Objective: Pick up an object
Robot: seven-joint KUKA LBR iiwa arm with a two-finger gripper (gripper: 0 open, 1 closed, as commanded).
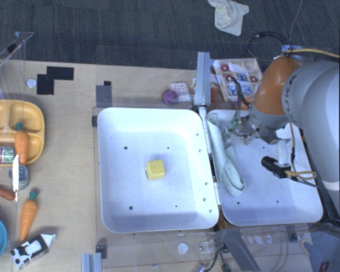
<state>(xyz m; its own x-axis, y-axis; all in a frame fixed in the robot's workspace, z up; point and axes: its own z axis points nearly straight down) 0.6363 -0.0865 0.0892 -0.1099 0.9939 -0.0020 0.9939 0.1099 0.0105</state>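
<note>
Where the grey arm (313,101) ends below its orange band, the claw (236,129) is seen low over the upper left corner of the right bin (276,212). Whether the claw is spread or pressed together cannot be told, as it is looked down on from above and partly covered by the wrist. Nothing can be seen held in it.

Just below the claw, a long pale object (229,167) is laid along the left wall of the right bin, its upper end near the claw; whether the two touch cannot be made out. A black fitting with a yellow cable (276,166) is seen over the middle of the same bin.

A yellow block (155,169) is found alone near the middle of the left bin (122,212), well apart from the claw.

Behind the bins, a small purple thing (170,96) and some printed packets (239,77) are placed on the bench. At the far left, a yellow tray (33,119) is set, with one carrot (20,146) on it and another carrot (27,212) on the bench nearer the camera, beside a black-and-white carton (32,248). A crumpled white cloth (229,16) is left on the dark floor beyond.
</note>
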